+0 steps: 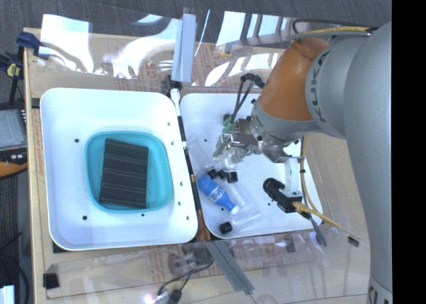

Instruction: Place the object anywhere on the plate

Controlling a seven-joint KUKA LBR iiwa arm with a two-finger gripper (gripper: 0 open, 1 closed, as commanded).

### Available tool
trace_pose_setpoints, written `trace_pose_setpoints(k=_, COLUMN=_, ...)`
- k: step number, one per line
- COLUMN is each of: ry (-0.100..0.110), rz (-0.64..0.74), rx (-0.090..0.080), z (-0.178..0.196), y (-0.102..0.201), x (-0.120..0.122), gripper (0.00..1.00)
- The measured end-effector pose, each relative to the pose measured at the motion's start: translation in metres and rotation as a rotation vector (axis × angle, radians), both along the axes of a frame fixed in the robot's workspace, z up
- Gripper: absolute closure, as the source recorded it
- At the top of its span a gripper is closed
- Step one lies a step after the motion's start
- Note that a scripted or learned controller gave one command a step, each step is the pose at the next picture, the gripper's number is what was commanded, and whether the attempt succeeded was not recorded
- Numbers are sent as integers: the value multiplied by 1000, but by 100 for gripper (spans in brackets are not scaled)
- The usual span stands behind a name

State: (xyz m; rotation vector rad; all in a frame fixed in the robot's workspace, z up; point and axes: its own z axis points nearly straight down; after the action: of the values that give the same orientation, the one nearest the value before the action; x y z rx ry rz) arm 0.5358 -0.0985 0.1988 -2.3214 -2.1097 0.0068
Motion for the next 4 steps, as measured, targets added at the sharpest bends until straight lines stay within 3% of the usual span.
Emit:
trace_pose_setpoints(k=1, ry=1, rz=174, rx=2, z=-8, y=85, x=10, gripper=100)
trace_pose_setpoints(k=2, ry=1, rz=174, rx=2, z=-8, y=84, x=10, gripper=0)
trace_pose_setpoints(k=3, ry=-4, rz=140, rx=0, z=37, y=10, x=-20, gripper=0)
trace_pose_setpoints(k=4, ry=-6, rz=131, rx=0, z=99, y=-51, x=-33, gripper=0)
